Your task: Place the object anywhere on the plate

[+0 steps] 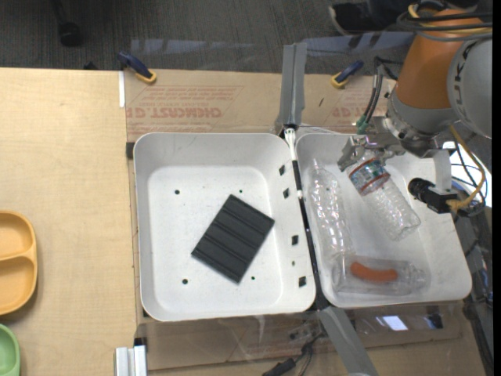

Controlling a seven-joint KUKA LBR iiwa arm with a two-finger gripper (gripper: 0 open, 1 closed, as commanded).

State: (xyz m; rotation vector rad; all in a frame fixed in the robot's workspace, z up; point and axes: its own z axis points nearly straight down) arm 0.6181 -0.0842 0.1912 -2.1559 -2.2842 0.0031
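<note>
Pretty sure I'm in robotics lab: my bench [55, 147] has two white bins [156, 159], cardboard sheet [196, 104] held by spring clamps [137, 69], loose cables [470, 171], grey office carpet [196, 14].

Colours across the bench and its two bins

Both bins are white: the left bin [153, 210] carries small dark dots and holds a black pad [233, 237] with ridged stripes, while the right bin [450, 276] holds clear plastic bottles, one bottle [383, 194] with a blue-and-white label, and a reddish-orange sausage shape [374, 272]. The arm [438, 61] is grey with an orange band. The bench [63, 147] is pale wood, the cardboard [188, 104] brown with red print, and the plate [16, 261] yellow-orange.
</note>
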